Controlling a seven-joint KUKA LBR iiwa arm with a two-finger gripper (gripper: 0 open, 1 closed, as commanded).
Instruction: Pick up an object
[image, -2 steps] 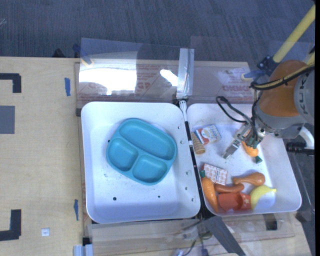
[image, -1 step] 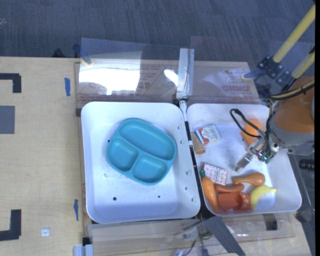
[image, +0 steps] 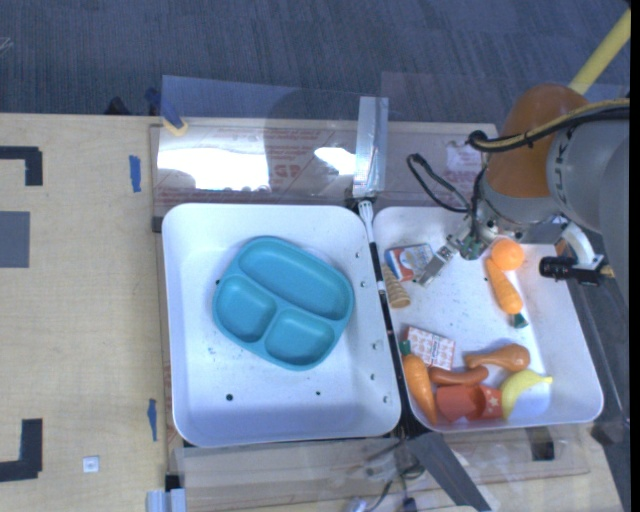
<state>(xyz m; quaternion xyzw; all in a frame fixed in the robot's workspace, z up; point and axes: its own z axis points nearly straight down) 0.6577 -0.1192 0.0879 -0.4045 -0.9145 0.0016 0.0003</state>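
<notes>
The right bin (image: 560, 330) holds several toy foods. An orange carrot (image: 505, 275) lies at its right. A small red, white and blue carton (image: 400, 262) sits at the back left, with a brown cork-like piece (image: 398, 293) just in front of it. My gripper (image: 432, 264) hangs over the back of this bin, right beside the carton and left of the carrot. Nothing visibly sits in it. The grey arm with its orange band (image: 535, 140) comes in from the upper right.
Along the right bin's front lie a printed packet (image: 430, 348), a second carrot (image: 418, 388), a red piece (image: 465, 402), a drumstick (image: 495, 358) and a yellow fruit (image: 525, 385). The left bin (image: 190, 400) holds a blue divided plate (image: 285, 300). Black cables (image: 435, 185) loop behind the gripper.
</notes>
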